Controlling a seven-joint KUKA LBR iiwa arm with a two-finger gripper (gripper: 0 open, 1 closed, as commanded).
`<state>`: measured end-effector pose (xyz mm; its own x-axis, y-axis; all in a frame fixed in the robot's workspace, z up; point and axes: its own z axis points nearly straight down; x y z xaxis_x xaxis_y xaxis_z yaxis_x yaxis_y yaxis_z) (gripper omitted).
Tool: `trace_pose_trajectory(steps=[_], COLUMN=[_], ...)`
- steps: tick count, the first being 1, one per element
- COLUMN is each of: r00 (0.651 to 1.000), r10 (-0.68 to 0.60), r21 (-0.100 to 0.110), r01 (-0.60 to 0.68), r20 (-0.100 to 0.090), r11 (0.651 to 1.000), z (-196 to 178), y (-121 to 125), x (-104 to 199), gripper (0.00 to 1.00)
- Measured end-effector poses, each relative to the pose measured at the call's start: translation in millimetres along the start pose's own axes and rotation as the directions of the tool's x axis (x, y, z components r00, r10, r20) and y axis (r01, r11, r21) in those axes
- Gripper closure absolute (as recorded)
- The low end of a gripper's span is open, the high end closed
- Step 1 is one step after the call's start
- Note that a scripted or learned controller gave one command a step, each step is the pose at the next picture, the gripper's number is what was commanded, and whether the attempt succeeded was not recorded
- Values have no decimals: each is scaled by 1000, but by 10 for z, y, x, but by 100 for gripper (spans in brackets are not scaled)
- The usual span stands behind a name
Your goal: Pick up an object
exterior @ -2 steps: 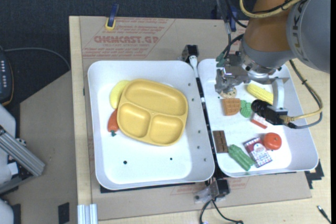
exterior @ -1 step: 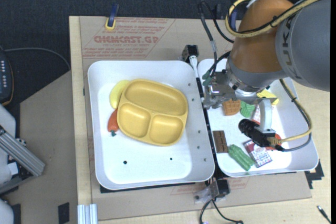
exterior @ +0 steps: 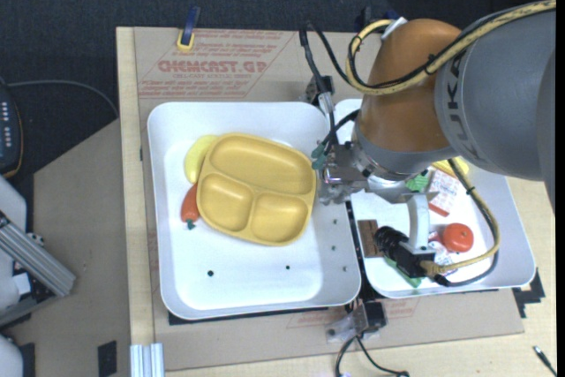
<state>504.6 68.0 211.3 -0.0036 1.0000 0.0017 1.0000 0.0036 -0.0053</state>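
Observation:
A yellow three-compartment plate (exterior: 256,188) lies in the left bin (exterior: 265,287), tilted over a yellow piece (exterior: 198,154) that peeks out at its upper left. An orange-red carrot-like toy (exterior: 190,206) lies against the plate's left edge. In the right bin (exterior: 516,265) I see an orange round toy (exterior: 456,237), a red-and-white packet (exterior: 441,192), a green piece (exterior: 417,184) and a small brown card (exterior: 367,238). My gripper (exterior: 334,175) hangs low over the ridge between the bins, beside the plate's right edge, mostly hidden under the wrist.
The big grey and orange arm covers most of the right bin. A cardboard sheet (exterior: 212,62) with a yellow clip (exterior: 186,38) lies behind the bins. Cables run along the back of the right bin. The left bin's front floor is bare white.

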Motion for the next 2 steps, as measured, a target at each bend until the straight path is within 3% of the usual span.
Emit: trace_pose_trajectory(steps=[1, 2], r00=[1000, 1000], r10=[1, 4], r21=[-7, -2], r01=[-1, -4], r20=[1, 1], r11=[1000, 1000], z=[-232, -135], y=[-144, -171], x=[165, 53], gripper=[100, 100])
